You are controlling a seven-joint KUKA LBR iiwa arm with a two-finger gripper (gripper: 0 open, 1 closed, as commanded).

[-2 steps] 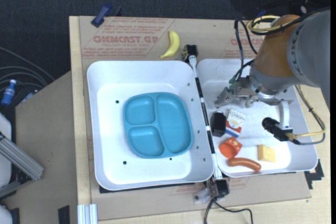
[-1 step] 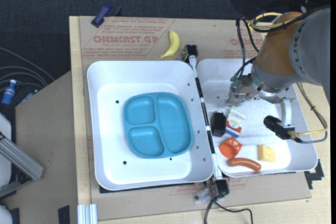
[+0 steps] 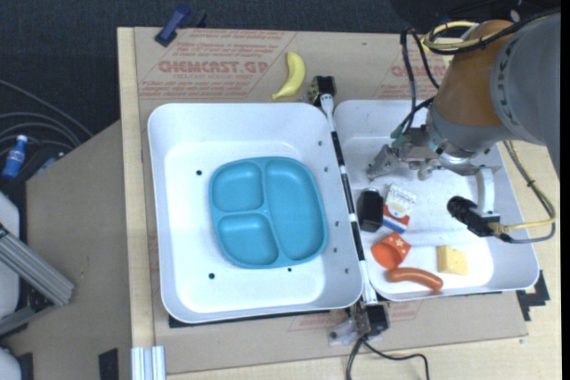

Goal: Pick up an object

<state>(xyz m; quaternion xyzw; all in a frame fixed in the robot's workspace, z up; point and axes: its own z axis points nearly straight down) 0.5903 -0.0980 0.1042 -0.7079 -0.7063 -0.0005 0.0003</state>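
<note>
The grey arm [image 3: 503, 76] enters upper right, its gripper [image 3: 411, 157] over the right bin [image 3: 517, 271], grip hidden from view, above a white packet [image 3: 400, 200], orange-red sausage [image 3: 412, 278], black block [image 3: 369, 210], red piece [image 3: 388, 252] and yellow cube [image 3: 452, 260].

Sausage [image 3: 414, 278], cheese [image 3: 452, 260], perhaps pepper [image 3: 389, 251]

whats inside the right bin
Right bin: a hot dog, cheese cube, orange piece, small packet and black block. The arm covers its far part.
</note>
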